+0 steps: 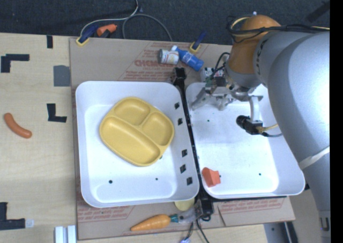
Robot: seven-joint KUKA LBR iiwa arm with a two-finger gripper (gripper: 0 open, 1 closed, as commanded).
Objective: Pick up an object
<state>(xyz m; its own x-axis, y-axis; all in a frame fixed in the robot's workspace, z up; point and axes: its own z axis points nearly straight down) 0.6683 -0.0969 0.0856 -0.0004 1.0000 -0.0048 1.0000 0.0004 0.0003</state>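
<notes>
Camera view: hand low at far-left corner of right bin, grip state can't tell; orange block at near-left corner of same bin, well apart, toward camera; yellow plate in left bin

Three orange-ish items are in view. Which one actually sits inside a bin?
The small orange block, in the right bin near its front-left corner. The carrot lies on the cardboard in front of the bins, and the sausage lies far left on the bench.

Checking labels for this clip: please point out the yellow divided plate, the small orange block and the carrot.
yellow divided plate (pixel 137 130), camera view, on its central ridge.
small orange block (pixel 211 177), camera view, on its top face.
carrot (pixel 149 223), camera view, mid-body.
</notes>
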